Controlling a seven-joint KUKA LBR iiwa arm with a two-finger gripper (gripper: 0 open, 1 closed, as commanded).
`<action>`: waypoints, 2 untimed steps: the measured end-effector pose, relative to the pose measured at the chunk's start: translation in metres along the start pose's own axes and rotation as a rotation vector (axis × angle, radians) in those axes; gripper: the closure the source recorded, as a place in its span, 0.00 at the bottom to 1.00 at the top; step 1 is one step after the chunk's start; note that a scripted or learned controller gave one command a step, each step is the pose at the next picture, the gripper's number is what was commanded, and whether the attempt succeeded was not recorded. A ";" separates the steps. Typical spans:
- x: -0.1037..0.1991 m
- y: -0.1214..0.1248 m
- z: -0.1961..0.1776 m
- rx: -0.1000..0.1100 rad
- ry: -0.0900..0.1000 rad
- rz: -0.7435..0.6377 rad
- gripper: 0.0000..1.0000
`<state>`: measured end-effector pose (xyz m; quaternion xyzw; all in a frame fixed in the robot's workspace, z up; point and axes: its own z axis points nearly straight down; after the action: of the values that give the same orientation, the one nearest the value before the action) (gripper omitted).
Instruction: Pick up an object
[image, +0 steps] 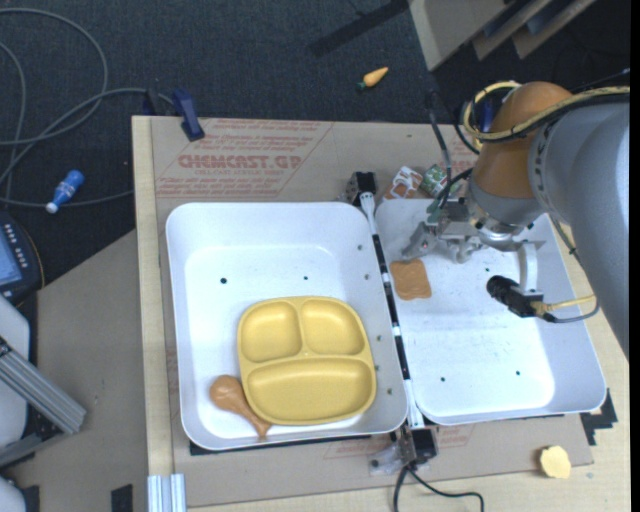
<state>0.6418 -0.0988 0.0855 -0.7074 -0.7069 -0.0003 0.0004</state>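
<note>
Lying near the right bin's (560, 400) left wall, the flat brown cookie-like piece (411, 279) looks light and stiff; pinch its edges. Whether the gripper (447, 240) is spread or closed, I cannot tell.

Single fixed camera, mounted high above the table (250, 150), looking down at a slant. Mid distance: both white bins fit in full, left bin (200, 250) toward 9 o'clock, right bin (480, 370) toward 3 o'clock. Table edges run slightly tilted in frame. Dark floor (250, 50) with cables fills the 12 o'clock strip and the 9 o'clock side. Arm (560, 150) enters from 2 o'clock, close to the lens, cropped by the frame edge.
</note>
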 end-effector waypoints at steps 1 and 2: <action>0.001 0.001 -0.011 -0.004 0.000 -0.001 1.00; 0.001 0.001 -0.010 -0.002 0.000 -0.001 0.00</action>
<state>0.6426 -0.0981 0.0960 -0.7070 -0.7072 -0.0010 -0.0006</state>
